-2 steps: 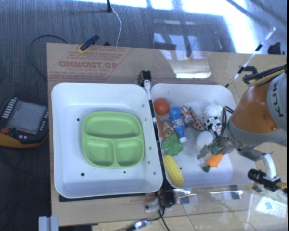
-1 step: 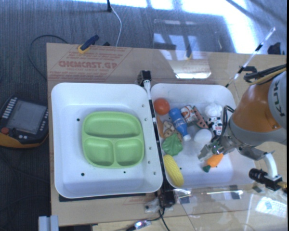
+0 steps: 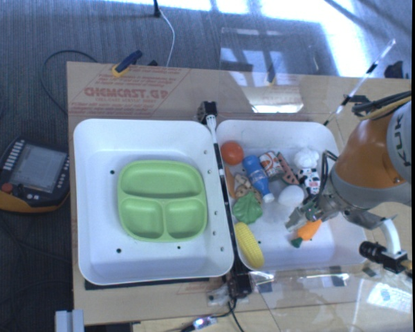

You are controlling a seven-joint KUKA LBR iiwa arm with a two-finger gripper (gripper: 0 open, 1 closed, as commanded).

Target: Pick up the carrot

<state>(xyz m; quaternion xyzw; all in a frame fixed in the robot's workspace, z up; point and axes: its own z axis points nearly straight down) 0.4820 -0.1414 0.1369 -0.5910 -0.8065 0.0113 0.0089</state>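
Observation:
The carrot (image 3: 310, 229) is small and orange, with a green tip pointing to the lower left. It is in the right bin (image 3: 332, 251), right of the middle. My gripper (image 3: 303, 217) is directly over the carrot's upper end, touching or almost touching it. The grey and orange arm (image 3: 373, 164) reaches in from the right and hides the bin's right side.
The right bin also holds a yellow corn cob (image 3: 249, 245), a green leafy toy (image 3: 247, 208), a blue bottle (image 3: 257, 177), an orange ball (image 3: 231, 151), a red and white can (image 3: 271, 163) and white toys (image 3: 290, 195). A green divided plate (image 3: 163, 199) lies in the left bin (image 3: 97, 185).

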